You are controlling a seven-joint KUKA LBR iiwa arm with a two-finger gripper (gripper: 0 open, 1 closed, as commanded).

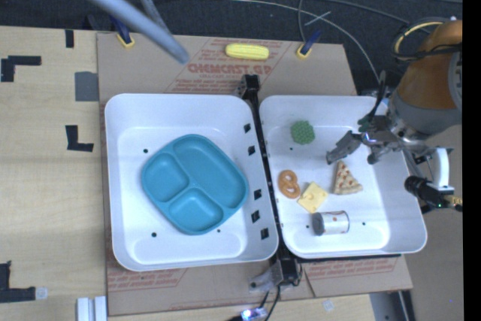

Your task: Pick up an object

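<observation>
Within the right bin (398, 233), five small items lay loose: a pizza slice (346, 180), flat and triangular with a speckled tan face; just to its left a yellow cheese wedge (313, 197), smooth and blocky; a pretzel (288, 183), glossy brown and looped; a broccoli floret (303, 132), nubbly green, farther up; a short metal can (331, 222) on its side, nearest the front wall. Directly above the pizza slice hung the tool (355, 149), fingers spread apart, nothing between them. Risks, as judged: the thin slice might slip flat under closing fingers; the can would likely roll if nudged; the cheese wedge sat close enough to be dragged along. Left bin (120, 124): one blue sectioned tray (194, 183), smooth plastic. Desk (45, 162): cardboard sheet (203, 68) bearing a yellow corn cob (246, 51).
</observation>
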